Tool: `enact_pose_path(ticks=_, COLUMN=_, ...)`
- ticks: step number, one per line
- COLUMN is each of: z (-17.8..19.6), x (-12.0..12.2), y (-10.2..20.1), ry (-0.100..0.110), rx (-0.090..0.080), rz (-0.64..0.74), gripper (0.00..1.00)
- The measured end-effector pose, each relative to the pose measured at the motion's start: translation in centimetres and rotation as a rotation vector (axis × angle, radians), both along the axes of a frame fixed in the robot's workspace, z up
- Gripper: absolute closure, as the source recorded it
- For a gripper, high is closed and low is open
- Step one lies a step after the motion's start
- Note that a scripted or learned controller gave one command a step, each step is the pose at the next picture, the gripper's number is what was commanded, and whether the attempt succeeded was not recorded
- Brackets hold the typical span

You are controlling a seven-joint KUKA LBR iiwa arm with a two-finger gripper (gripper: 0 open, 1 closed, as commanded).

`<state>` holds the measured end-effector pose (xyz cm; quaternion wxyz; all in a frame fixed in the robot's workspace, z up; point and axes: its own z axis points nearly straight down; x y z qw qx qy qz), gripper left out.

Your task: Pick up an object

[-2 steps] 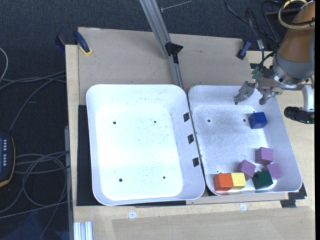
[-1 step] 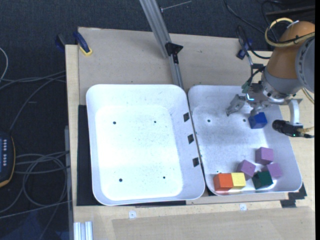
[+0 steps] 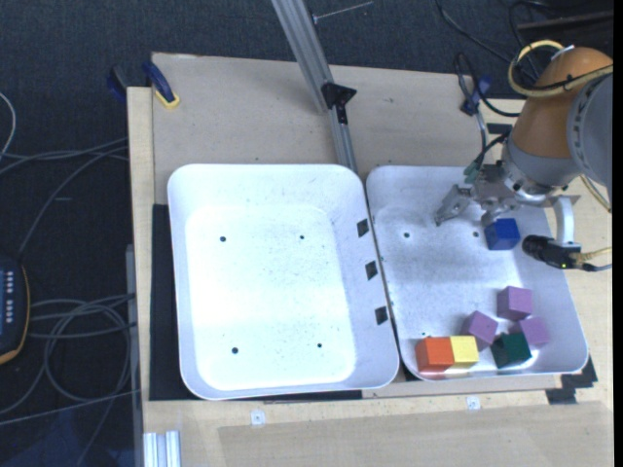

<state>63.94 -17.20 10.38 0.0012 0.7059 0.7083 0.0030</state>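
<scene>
Wooden bench (image 3: 243, 105), two white bins (image 3: 263, 280), gripper (image 3: 465, 205) spread open beside blue cube (image 3: 502, 233), grasping nothing

All the objects lie in the right bin (image 3: 409, 261). A blue cube (image 3: 502, 233) sits toward the far right part of the bin, apart from the others and just beneath the arm's wrist. The rest cluster in the near right corner. An orange block (image 3: 435, 352) and a yellow block (image 3: 463, 349) stand touching side by side against the near wall, orange on the left. Right of the yellow one lies a dark green block (image 3: 509, 349). Three purple blocks surround it: one (image 3: 481, 324) just behind the yellow block, one (image 3: 514, 302) farther back, and one (image 3: 534, 332) at the right, all tilted at differing angles.
</scene>
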Motion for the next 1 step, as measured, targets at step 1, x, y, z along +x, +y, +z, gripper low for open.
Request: enact_pose_path(ticks=1, z=0.81, x=-0.16, y=-0.11, ry=0.003, rx=-0.002, rz=-0.001, gripper=1.00)
